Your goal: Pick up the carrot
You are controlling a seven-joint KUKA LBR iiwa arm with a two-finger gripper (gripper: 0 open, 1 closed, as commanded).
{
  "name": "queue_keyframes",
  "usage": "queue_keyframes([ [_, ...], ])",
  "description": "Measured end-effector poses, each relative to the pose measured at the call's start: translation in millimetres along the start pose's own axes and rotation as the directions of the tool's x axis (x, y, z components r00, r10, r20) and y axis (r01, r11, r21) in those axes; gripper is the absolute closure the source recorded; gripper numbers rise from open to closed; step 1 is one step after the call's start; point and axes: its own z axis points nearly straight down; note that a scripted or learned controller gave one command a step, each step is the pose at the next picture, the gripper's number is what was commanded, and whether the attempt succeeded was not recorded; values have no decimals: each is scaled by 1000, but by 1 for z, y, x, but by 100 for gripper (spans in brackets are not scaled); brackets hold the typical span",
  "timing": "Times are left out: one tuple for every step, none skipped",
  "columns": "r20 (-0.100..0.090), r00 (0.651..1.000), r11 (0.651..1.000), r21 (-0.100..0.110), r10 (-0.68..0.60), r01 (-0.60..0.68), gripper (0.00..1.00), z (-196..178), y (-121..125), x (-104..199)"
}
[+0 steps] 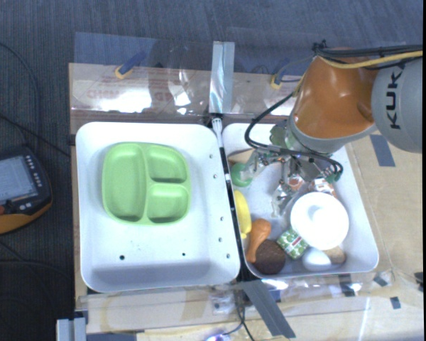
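The carrot (258, 234) is a short orange piece lying near the front left of the right bin (362, 222), between a yellow item and a dark brown lump. My gripper (287, 189) hangs below the orange wrist band over the middle of that bin. It is up and to the right of the carrot and apart from it. Nothing shows the carrot in its grasp.
Crowded round the carrot are a yellow banana-like piece (241, 211), a brown lump (270, 256), a green and red packet (292, 244), a white cup (319, 219) and a white egg (316, 259). The left bin (92, 261) holds a green divided plate (145, 182).
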Motion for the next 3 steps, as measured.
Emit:
queue_keyframes([
  [-3,975,975,-1,224,-224,0,0,67,55],
  [-1,899,899,2,438,-437,0,0,-15,53],
  [13,909,909,3,417,-417,0,89,-28,59],
])
